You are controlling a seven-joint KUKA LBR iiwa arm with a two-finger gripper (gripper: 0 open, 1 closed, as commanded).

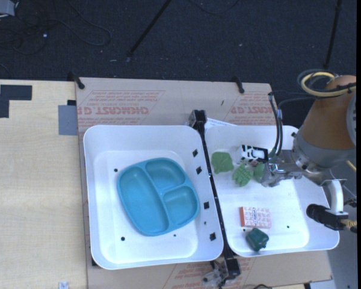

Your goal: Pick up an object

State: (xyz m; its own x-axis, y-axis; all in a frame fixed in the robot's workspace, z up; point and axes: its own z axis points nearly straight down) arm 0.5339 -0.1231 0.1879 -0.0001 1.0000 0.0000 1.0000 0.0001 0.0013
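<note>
You are seeing the arm (328, 122) running off the frame's right edge. Its hand (271, 172) is lying too small and blurred for the fingers to read. It is covering part of the right bin (301, 236).

- The cardboard sheet (168, 98) under the two bins carries red printing along its far strip. It reads upside down from this camera, and looks like "CHEMCRST G.P", though the letters are too blurred to be sure.
- The same red print repeats at the sheet's far right corner, partly hidden.
- A small red-and-white packet (254, 216) in the right bin (313, 236) bears a pattern, unreadable.
</note>
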